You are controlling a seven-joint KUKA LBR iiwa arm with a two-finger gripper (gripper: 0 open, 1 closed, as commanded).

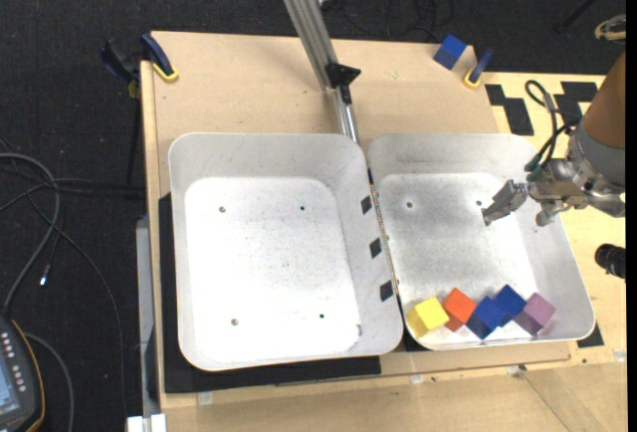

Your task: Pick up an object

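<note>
Several small blocks lie along the near edge of the right bin [438, 156]: a yellow block [429, 316], an orange block [459, 307], a blue block [496, 311] and a purple block [535, 313]. My gripper [525, 206] hangs over the right side of that bin, well above and behind the blocks. Its two fingers stand apart, one finger [501, 203] to the left and the other to the right, with nothing between them.
The left bin [199, 156] sits beside the right one. A loose blue cube [451, 51] rests on the bench at the back right, next to a clamp [476, 69]. A metal pole [304, 7] slants down to the gap between the bins.
</note>
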